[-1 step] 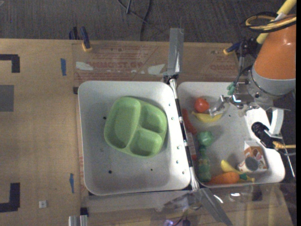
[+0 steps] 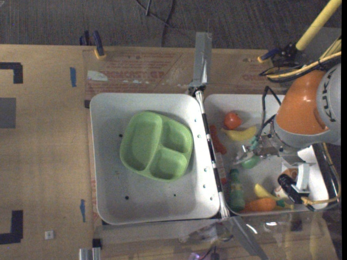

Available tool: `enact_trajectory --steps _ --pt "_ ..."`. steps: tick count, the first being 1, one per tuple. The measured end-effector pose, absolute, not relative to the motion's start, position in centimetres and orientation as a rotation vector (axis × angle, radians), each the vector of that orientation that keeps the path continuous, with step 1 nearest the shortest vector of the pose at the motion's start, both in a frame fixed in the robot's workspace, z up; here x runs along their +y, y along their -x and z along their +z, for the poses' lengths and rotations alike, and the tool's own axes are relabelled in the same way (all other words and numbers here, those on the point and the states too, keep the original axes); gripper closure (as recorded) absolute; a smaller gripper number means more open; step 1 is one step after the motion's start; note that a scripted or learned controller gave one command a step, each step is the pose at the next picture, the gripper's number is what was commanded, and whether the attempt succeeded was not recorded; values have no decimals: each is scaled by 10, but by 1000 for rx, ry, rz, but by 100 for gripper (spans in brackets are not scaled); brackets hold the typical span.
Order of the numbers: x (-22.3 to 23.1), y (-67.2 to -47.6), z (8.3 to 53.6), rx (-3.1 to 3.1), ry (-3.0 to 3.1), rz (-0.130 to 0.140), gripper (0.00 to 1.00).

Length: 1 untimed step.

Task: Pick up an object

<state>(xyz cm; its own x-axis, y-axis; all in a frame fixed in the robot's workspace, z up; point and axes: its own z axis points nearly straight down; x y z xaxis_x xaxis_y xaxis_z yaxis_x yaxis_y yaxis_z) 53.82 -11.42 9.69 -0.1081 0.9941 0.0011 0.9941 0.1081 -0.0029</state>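
My gripper [image 2: 249,153] hangs low in the right bin [image 2: 303,213], reaching in from the right below the orange wrist band. A small round green object [image 2: 251,162] lies right under it, partly covered by it, and I cannot see whether it is gripped. Just behind the gripper lie a yellow banana [image 2: 242,134] and a red tomato [image 2: 232,120]. Along the bin's left wall is a red chili [image 2: 218,140]. Near the front lie a dark green vegetable [image 2: 235,192], a small yellow piece [image 2: 262,190] and an orange carrot [image 2: 263,204].
The left bin [image 2: 108,199] holds a light green divided plate [image 2: 157,144] lying flat near its middle. A metal divider rail [image 2: 209,145] runs between the two bins. Yellow cables and clamps sit at the back right of the bench.
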Motion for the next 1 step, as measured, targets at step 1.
enact_trajectory --steps 1 --pt "-105 -628 88 -2280 2178 -9 0"
